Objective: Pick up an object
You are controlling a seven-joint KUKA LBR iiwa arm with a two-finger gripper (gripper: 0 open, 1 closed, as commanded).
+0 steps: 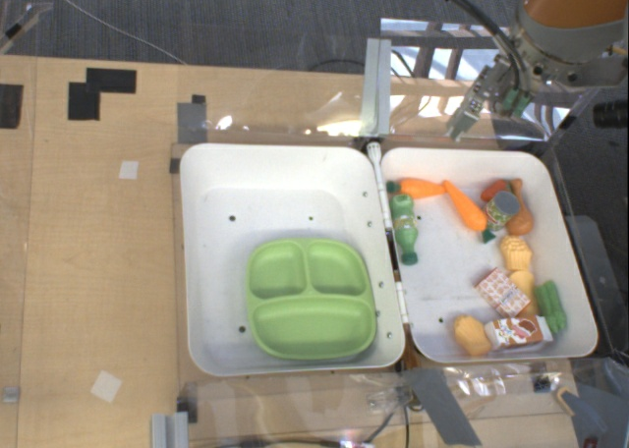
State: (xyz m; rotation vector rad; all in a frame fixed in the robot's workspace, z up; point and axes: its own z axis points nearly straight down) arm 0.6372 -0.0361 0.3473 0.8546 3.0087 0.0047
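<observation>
My gripper [486,114] hangs above the far rim of the right bin [442,279], open, with nothing between its fingers. Below it in that bin lie several toy foods. A green bottle [403,226] rests along the left wall. Two orange carrots [423,188] [465,206] lie near the far side, beside a red and grey piece [503,202]. Toward the near right are a yellow piece [516,254], a pink checkered box [498,291], a green cucumber [550,307], an orange roll [472,335] and a red and white carton [517,333].
The left bin [226,200] holds a green divided plate [310,299] in its near half. A metal frame [375,83] stands behind the bins, close to the gripper. The wooden bench [88,240] stretches to the left.
</observation>
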